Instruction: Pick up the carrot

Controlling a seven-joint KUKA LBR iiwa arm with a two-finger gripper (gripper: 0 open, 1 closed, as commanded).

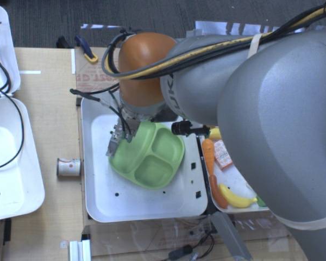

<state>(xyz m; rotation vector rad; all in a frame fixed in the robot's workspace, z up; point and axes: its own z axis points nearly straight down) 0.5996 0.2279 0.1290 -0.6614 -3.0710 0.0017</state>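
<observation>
The carrot (208,154) is a slim orange piece lying lengthwise along the left wall of the right bin (236,210), partly under the arm. My gripper (118,139) hangs below the orange wrist band (144,69), over the left bin (98,200). It is down at the left rim of a green divided plate (152,157), well to the left of the carrot. Nothing orange shows at the gripper.
The right bin also holds a banana (237,197), a red-orange piece (216,192), a red-and-white packet (223,155) and a yellow item (214,132). A small can (69,167) lies on the bench left of the bins. The big grey arm covers most of the right bin.
</observation>
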